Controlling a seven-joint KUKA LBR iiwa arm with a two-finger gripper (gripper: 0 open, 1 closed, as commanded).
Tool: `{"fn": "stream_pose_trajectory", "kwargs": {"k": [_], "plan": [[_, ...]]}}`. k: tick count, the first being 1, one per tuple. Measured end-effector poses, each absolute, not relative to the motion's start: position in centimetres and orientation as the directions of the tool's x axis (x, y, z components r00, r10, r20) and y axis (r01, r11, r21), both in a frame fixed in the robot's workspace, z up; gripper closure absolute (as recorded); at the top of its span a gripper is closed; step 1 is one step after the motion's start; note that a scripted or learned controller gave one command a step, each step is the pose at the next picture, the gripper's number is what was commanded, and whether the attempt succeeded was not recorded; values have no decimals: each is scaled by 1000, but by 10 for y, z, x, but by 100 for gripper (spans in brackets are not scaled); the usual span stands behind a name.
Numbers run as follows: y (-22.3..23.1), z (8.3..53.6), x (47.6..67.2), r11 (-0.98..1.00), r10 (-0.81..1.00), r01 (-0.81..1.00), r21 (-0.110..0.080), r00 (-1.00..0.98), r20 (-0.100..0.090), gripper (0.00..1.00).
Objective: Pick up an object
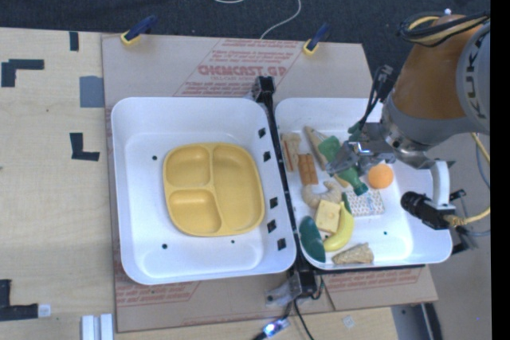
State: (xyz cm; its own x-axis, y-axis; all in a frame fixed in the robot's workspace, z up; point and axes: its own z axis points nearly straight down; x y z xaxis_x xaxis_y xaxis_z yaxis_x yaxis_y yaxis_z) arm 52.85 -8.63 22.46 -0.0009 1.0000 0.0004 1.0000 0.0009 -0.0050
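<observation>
My gripper [349, 162] hangs low over the middle of the right bin [422, 251], among a pile of toy food. A green wedge [327, 147] lies just to its left. An orange ball [381, 176] sits just to its right. A small dark green piece [356, 186] shows directly below it. Toward the front of the bin lie a yellow cheese cube [327, 215], a banana [343, 229] and a white dotted block [365, 205]. I see nothing clearly held.
The left bin [131, 195] holds a yellow divided plate [213, 189]. Cracker sticks [299, 158] lie along the right bin's left wall. A green leaf [311, 239] and a bread slice [353, 254] rest at its front edge. The arm [434, 91] covers the bin's right back part.
</observation>
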Motion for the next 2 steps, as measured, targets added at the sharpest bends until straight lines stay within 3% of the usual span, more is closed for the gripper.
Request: {"fn": "stream_pose_trajectory", "kwargs": {"k": [2], "plan": [[-86,224,533,1,1000,1000,-1,-1,0,100]]}}
